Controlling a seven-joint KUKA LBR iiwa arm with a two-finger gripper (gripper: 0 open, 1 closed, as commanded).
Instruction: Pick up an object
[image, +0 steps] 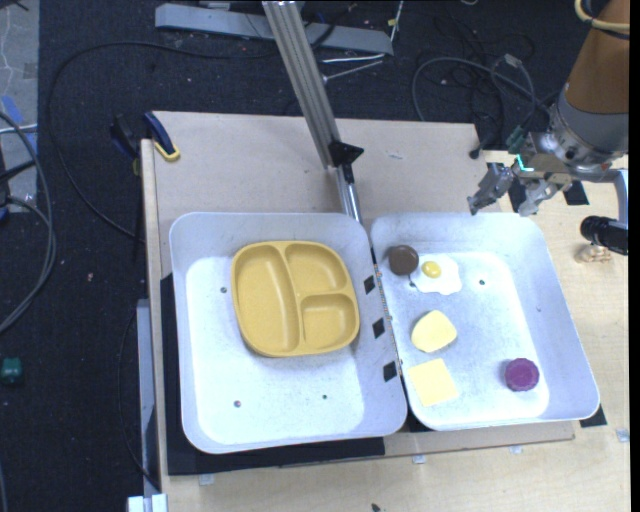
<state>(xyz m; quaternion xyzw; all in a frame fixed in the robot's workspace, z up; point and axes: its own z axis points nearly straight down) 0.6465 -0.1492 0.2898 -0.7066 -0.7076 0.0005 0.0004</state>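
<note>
In your right bin (560, 300) lie five pieces: a brown disc (403, 260) at ten o'clock touching a fried egg (436, 275), two pale yellow slabs (434, 331) (433, 382) toward seven (one rounded, one square) — and a purple round (521, 375) at five.

From my seat the arm (600, 75) comes in at the top right, orange band above the grey wrist. My gripper (508, 190) hangs low off the wrist, its 2 fingers pointing left and down, spread apart, holding nothing.
</note>
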